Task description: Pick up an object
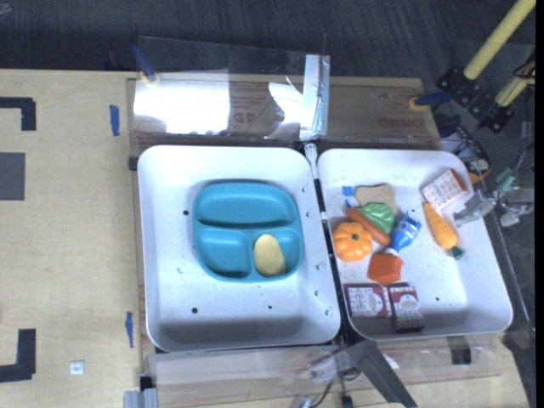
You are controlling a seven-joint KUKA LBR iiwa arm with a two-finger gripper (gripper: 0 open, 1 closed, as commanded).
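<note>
Objects for picking fill the right bin (489,308): a small pumpkin (352,240) in the middle, with bread (376,195) and a green vegetable (379,216) behind it, a red piece (385,268) and two small cartons (385,303) in front of it, a blue tube (405,232), a carrot (441,226) and a white-red packet (444,189) to its right. Left of the pumpkin, the left bin (161,313) holds a blue divided tray (234,215) with a yellow lemon (269,254) in its front right compartment. Right of the pumpkin, at the bin's right rim, is the hand (480,204), and I cannot tell how wide it is.

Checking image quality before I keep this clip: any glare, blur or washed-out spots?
Camera view: strong glare on the clear plastic sheet behind the bins, washing out its surface; the blue divided plastic tray and small toy foods are evenly lit but soft; the gripper at the right bin's edge is blurred.
</note>
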